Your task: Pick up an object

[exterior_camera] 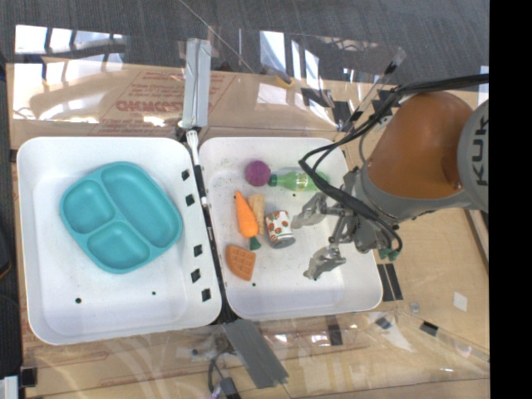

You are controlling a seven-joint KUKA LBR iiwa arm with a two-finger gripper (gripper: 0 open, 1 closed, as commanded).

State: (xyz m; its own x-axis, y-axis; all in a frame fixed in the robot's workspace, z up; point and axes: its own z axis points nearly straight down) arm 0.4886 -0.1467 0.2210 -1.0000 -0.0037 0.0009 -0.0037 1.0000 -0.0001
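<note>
My gripper point(317, 238) hangs over the right side of the right bin point(291, 293), open, with nothing between its fingers point(324, 264). Left of it lie several small items on the bin floor: a purple ball point(258, 172), a green bottle point(293, 179), an orange carrot point(246, 215), a beige piece point(258, 209), a small can with a red and white label point(279, 229), and a brown waffle piece point(241, 262). The can is the nearest, a short way left of my upper finger point(306, 214).
The left bin point(50, 306) holds a teal divided plate point(120, 215). A black-clipped ridge point(202, 239) separates the two bins. Cables point(357, 135) loop from the wrist over the right bin's back corner. Bare bin floor lies under and in front of the gripper.
</note>
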